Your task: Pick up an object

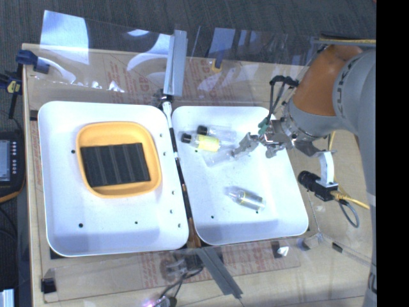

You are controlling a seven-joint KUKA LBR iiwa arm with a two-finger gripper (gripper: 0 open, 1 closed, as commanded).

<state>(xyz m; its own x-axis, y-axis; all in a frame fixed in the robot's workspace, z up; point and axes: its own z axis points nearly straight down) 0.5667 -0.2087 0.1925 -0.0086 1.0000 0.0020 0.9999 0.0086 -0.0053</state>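
Dark carpet surrounds the tabletop, which carries two shallow white bins side by side, left bin and right bin, with a clear panel standing along the far edge. I count one thing in the left bin: an orange tray with a dark ribbed insert, sitting square in the middle and well apart from the arm.

In the right bin I count three loose things. Near the far left corner lies a small yellow object with black ends, apparently inside clear wrapping. Toward the near side lies a small clear bottle, on its side and tilted, with open floor around it. Just beside the hand is a pale, glassy piece; I can't make out what it is.

My arm reaches in from the right over the far right corner of the right bin, which I judge puts it in line for the things clustered along that far side. The hand sits low at that corner, just beside the glassy piece. Cables and fittings clutter the wrist, and I cannot tell whether the hand is spread or pressed together, nor whether anything sits in it.

For the pick, I'd judge the glassy piece the nearest candidate; the bottle looks the easiest, lying apart from everything.
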